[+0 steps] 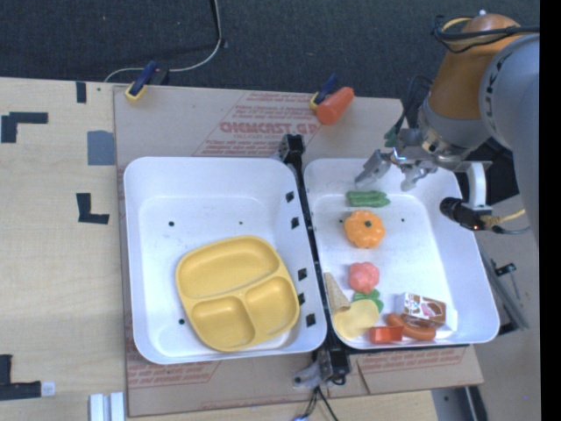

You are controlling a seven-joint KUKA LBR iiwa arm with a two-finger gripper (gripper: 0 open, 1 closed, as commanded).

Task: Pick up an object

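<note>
White plastic forms the 2 shallow bins, set side by side on a brown cardboard sheet (254,125) printed with red lettering. The left bin (158,191) holds a yellow plastic tray with 3 compartments (237,292), lying toward the near side of that bin. The right bin (456,261) holds the small toy foods: a green elongated pea-pod-shaped piece (367,198) lies near the far wall, an orange pumpkin-shaped toy (364,229) sits just in front of it, and a pink rounded strawberry-like toy with green leaves (364,279) rests further toward the near side. In the near corner of that bin are a tan cone-shaped piece (337,292), a pale yellow rounded piece (353,321), a red sausage-shaped toy (412,327), a small orange-red block (384,334) and a small brown and white printed packet (425,307), crowded close together. The grey arm with its orange band reaches in from the right, and its two-finger gripper (394,170) hangs over the far side of the right bin, its 2 metal fingers spread apart with nothing between them. The left fingertip (366,174) is just above and beside the green pea-pod piece; whether it touches is not clear. An orange clamp with a blue handle (332,103) grips the far edge of the cardboard, and a yellow and blue clamp (140,83) sits at the far left corner. A black clip (291,150) joins the bins at the far end of their shared wall.
</note>
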